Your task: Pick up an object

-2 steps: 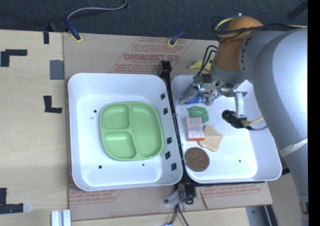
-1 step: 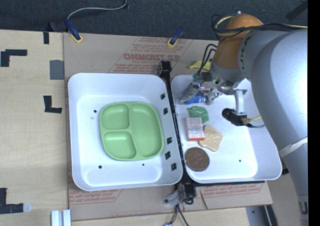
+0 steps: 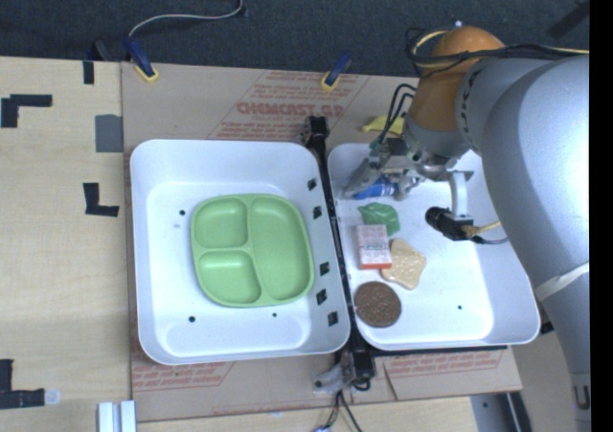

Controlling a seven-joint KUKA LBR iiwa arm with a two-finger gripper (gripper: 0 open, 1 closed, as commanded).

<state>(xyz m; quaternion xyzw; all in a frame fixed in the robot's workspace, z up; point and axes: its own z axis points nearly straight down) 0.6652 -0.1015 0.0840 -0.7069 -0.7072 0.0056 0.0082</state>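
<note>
A: Objects for picking lay in the right bin (image 3: 479, 315): a green block (image 3: 379, 214), a red-and-white packet (image 3: 373, 246) just below it, a tan wafer-like piece (image 3: 406, 264) touching the packet's right side, and a brown round disc (image 3: 378, 305) nearest the front rim.

B: And the tool?

A: Tool (image 3: 383, 179) was low over the rear left of the right bin, just above the green block, next to something blue (image 3: 368, 190). Whether its fingers were spread or pressed together, could not tell; the wrist hid them. Nothing seen held.

B: Left bin (image 3: 158, 229)?

A: It held a green divided tray (image 3: 253, 250), three compartments, lying flat near the middle. Arm (image 3: 536, 133) came in from the right, its orange band (image 3: 445, 85) above the wrist. Both bins sat on cardboard (image 3: 239, 104) on the tabletop (image 3: 57, 258).
</note>
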